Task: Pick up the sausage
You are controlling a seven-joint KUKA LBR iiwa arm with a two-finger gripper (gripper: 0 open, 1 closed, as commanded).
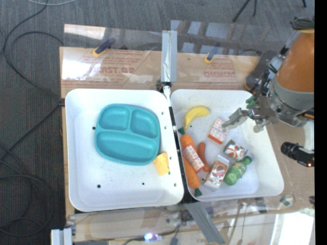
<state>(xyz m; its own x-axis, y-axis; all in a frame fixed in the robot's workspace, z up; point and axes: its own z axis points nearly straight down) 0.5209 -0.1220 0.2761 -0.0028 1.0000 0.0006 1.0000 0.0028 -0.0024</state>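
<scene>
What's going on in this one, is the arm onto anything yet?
Not yet. The end effector hangs over the right bin, near its upper right, with nothing between its fingers. The sausage lies lower in that bin, between a wrapped snack bar and a small carton, beside the carrot. The left bin holds a blue divided plate.

The robot's grey metal arm (286, 103) carries a broad, rounded orange band (298, 60) above the wrist. Its two-finger gripper (246, 119) has thin grey fingers with green-tinted parts near their base.
</scene>
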